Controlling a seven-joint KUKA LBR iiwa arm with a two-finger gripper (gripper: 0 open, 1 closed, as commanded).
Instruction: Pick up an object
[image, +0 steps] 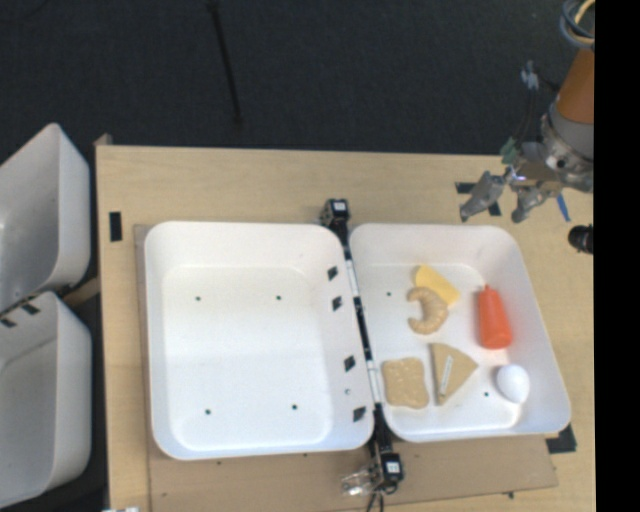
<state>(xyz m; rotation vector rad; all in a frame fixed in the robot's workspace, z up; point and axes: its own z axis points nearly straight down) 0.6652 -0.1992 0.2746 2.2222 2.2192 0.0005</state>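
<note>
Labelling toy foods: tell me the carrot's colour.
Orange-red carrot, seen in the camera view.

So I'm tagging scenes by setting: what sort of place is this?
Likely a robotics lab picking bench: two shallow white bins clamped side by side on a wooden board, toy food such as a carrot and egg, and a robot hand overhead.

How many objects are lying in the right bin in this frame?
6: yellow block and croissant upper middle, orange carrot right, toast and wedge at front, white egg front-right.
</note>
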